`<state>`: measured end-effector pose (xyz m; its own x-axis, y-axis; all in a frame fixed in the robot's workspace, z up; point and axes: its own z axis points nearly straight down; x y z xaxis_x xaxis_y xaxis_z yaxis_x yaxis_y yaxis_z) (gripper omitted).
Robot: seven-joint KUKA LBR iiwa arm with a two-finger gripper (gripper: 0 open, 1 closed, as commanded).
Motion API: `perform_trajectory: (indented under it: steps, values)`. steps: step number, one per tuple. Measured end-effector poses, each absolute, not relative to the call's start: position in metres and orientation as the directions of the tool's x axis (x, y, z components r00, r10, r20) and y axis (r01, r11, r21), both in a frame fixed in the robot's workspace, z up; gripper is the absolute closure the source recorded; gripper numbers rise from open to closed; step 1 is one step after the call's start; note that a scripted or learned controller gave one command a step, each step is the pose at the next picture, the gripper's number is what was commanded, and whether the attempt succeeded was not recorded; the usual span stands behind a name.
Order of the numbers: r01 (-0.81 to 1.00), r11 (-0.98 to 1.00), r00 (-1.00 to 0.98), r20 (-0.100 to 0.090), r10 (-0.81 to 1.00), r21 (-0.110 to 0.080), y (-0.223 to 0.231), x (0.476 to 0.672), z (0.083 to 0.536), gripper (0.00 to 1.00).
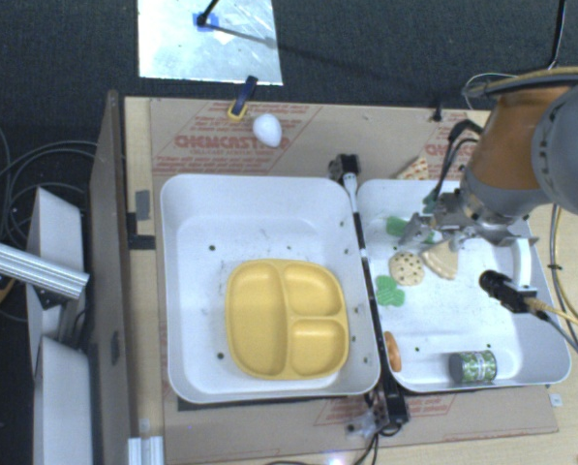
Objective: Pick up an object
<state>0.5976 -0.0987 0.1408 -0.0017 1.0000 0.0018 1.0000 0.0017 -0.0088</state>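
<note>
One round tan speckled cookie (pixel 406 267) lies below the tool (pixel 432 229).

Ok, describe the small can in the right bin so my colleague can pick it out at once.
Look at the right bin, then at its near edge. The can lies there on its side, apart from the flat cookie and green pieces further up. It alone is cylindrical, with a green patterned label.

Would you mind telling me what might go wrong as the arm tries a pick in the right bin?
The end effector sits among tightly clustered pieces: a round cracker, a tan piece and green bits. It may nudge them apart or catch two. The green can, lying on its side, could roll if bumped.
</note>
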Motion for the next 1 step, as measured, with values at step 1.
perform_trajectory:
  steps: [1]
  values:
    - [1.000,0.005,-0.005,-0.002,1.000,0.012,-0.0857,0.6031,0.0869,0.00]
